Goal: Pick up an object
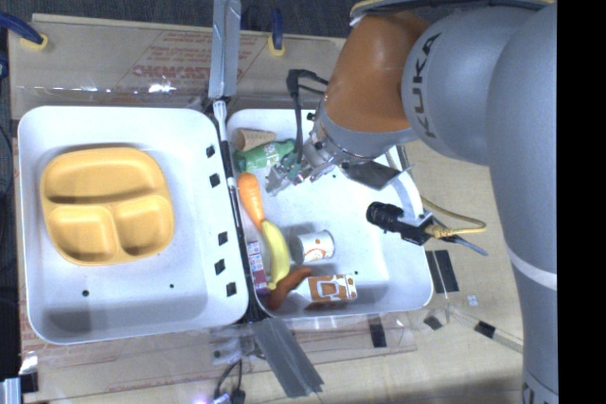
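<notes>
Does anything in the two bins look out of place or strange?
Nothing looks spilled or broken. The right bin is cluttered: a carrot, a banana, a small can on its side and a green bottle lie crowded along its left wall. The yellow tray sits flat in the left bin.

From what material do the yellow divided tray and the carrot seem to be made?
The yellow divided tray looks like moulded plastic with a matte finish: uniform colour, rounded compartment edges. The carrot is probably a plastic toy: smooth, evenly orange, faintly glossy. The view cannot confirm either.
</notes>
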Motion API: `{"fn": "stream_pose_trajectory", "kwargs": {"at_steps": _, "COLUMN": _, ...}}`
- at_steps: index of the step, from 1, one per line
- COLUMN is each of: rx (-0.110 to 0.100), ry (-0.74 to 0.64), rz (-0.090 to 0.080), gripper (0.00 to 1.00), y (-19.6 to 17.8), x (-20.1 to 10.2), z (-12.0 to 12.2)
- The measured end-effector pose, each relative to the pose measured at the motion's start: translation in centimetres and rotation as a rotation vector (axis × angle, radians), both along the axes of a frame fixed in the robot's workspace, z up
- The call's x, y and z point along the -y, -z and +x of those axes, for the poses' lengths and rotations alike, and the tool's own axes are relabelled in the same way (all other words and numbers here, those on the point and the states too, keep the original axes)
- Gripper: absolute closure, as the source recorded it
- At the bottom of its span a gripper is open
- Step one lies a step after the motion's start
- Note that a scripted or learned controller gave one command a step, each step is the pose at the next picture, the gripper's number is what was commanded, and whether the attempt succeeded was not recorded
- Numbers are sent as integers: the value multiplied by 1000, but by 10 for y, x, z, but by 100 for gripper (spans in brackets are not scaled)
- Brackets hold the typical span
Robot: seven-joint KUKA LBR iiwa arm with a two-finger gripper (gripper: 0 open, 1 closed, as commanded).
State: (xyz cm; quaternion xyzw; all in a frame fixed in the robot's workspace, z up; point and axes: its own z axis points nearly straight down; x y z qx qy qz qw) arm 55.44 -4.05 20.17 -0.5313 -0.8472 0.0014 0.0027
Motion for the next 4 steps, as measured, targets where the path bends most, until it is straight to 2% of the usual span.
{"fn": "stream_pose_trajectory", "kwargs": {"at_steps": 1, "rx": 0, "ry": -122, "rz": 1, "gripper": 0, "y": 13, "x": 33, "z": -78}}
{"fn": "stream_pose_trajectory", "kwargs": {"at_steps": 2, "rx": -1, "ry": -179, "rz": 2, "gripper": 0, "y": 13, "x": 2, "z": -77}}
{"fn": "stream_pose_trajectory", "kwargs": {"at_steps": 3, "rx": -2, "ry": -485, "rz": 3, "gripper": 0, "y": 13, "x": -46, "z": -77}}
{"fn": "stream_pose_trajectory", "kwargs": {"at_steps": 4, "rx": 4, "ry": -772, "rz": 3, "gripper": 0, "y": 2, "x": 16, "z": -77}}
